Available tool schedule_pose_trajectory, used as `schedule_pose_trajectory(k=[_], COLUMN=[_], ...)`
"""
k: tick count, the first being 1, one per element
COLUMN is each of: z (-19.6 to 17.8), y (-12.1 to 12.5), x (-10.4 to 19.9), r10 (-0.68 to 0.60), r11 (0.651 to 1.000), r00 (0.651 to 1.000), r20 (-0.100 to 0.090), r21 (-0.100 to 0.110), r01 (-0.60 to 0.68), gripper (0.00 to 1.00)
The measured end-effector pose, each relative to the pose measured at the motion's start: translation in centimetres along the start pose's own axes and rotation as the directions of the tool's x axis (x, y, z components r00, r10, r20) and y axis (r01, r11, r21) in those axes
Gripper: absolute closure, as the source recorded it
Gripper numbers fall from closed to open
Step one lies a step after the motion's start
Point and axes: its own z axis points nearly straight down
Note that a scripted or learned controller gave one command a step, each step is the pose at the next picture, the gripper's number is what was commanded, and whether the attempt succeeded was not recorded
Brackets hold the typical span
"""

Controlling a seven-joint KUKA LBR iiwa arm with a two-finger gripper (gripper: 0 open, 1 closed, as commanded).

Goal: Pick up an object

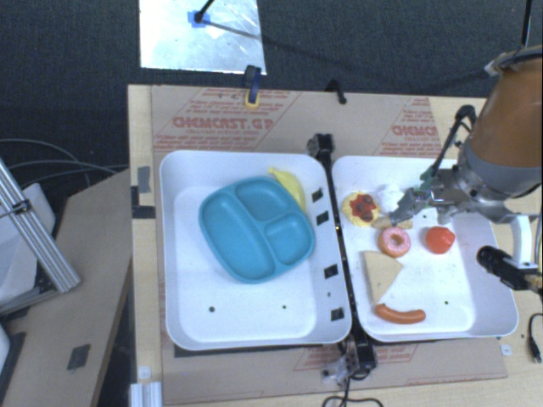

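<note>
Toy food is lying scattered in the right bin point(492, 316) on the counter point(221, 113): a pink donut point(394, 242) at center, a tomato point(439, 239) at its 3 o'clock, a cheese wedge point(381, 272) and a sausage point(400, 315) toward 6 o'clock. The claw point(405, 210) is hovering at the donut's 12 o'clock; whether it is wide or narrow cannot be told. A blue divided plate point(254, 227) is sitting in the left bin point(182, 312).

Red print reading "CHEMCAST GP" runs across the brown sheet point(229, 113) behind the bins; a second print near the right corner is unreadable.
</note>
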Motion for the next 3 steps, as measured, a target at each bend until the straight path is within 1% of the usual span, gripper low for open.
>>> schedule_pose_trajectory(k=[1,2,3], z=[7.0,5.5,3.2], y=[-0.6,-0.4,-4.0], x=[1.2,1.0,8.1], r10=[0.001,0.002,-0.008], r11=[1.000,1.000,1.000], r00=[1.000,1.000,1.000], r20=[-0.001,0.000,-0.004], r21=[0.007,-0.003,0.002], r01=[-0.001,-0.002,0.008], gripper=[0.00,1.00,1.00])
